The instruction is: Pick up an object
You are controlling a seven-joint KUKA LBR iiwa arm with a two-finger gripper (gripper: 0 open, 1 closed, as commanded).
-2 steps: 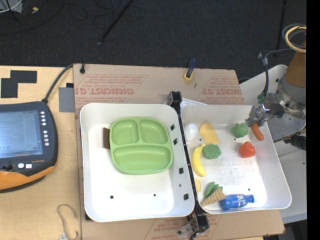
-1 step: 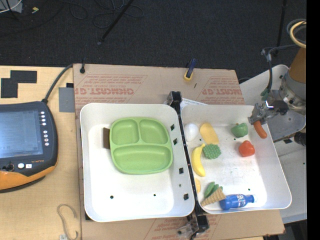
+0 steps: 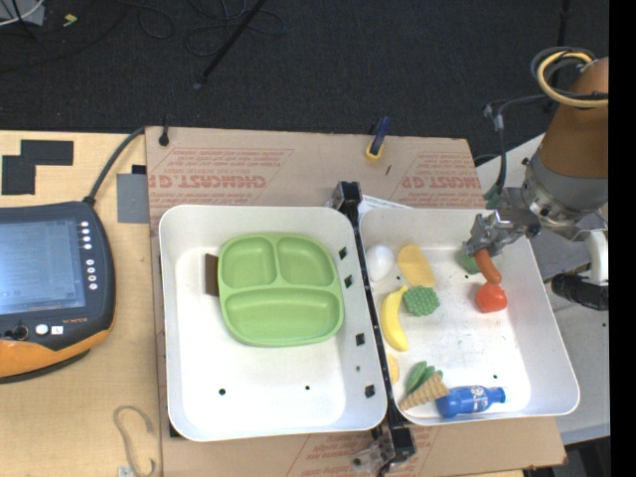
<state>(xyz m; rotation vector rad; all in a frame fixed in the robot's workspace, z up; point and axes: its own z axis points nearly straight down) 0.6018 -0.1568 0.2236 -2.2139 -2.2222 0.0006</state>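
The left bin (image 3: 189, 386) holds a green divided plate (image 3: 278, 288). In the right bin (image 3: 556, 366) lie a banana (image 3: 394, 321), a green bumpy toy (image 3: 421, 300) and a red tomato (image 3: 491, 297). The gripper (image 3: 484, 243) is pinching a toy carrot (image 3: 486, 265) near the bin's far right side — only by its upper end, it seems. Such a grip may slip, and the carrot could fall onto the tomato.

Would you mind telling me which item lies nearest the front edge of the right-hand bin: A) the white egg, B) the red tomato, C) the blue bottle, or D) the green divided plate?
C: the blue bottle lies on its side by the right bin's front rim, beside the ice cream cone.
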